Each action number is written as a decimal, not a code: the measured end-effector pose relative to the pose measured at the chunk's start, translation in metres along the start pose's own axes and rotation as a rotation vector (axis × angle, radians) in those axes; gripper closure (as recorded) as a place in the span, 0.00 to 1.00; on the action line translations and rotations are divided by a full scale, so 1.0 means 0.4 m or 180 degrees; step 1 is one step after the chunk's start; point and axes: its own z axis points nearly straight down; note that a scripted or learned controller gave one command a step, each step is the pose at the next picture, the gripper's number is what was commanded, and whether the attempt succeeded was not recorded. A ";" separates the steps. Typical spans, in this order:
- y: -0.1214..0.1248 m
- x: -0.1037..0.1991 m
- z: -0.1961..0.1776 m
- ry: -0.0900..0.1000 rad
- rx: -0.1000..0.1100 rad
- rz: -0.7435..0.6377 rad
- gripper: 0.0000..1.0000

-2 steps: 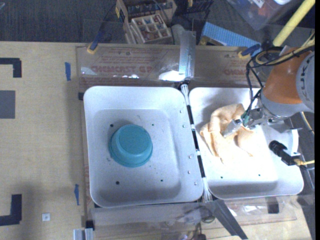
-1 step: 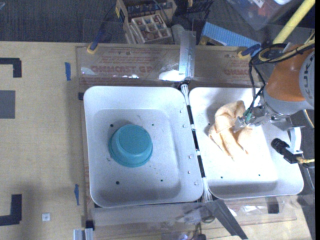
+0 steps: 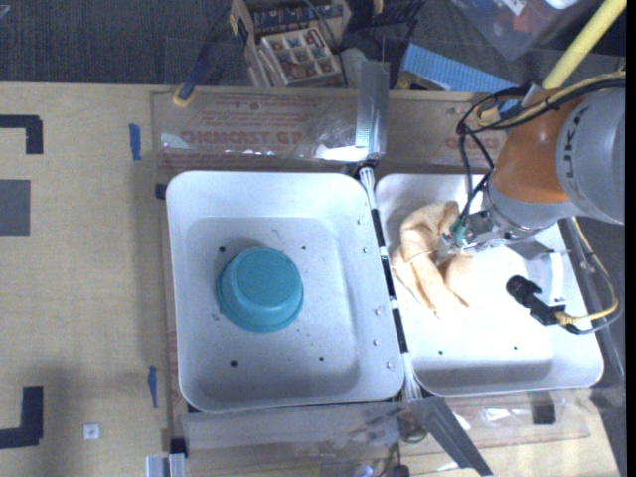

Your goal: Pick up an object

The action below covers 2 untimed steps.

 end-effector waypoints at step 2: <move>0.124 0.050 -0.258 0.0003 0.0019 0.0138 1.00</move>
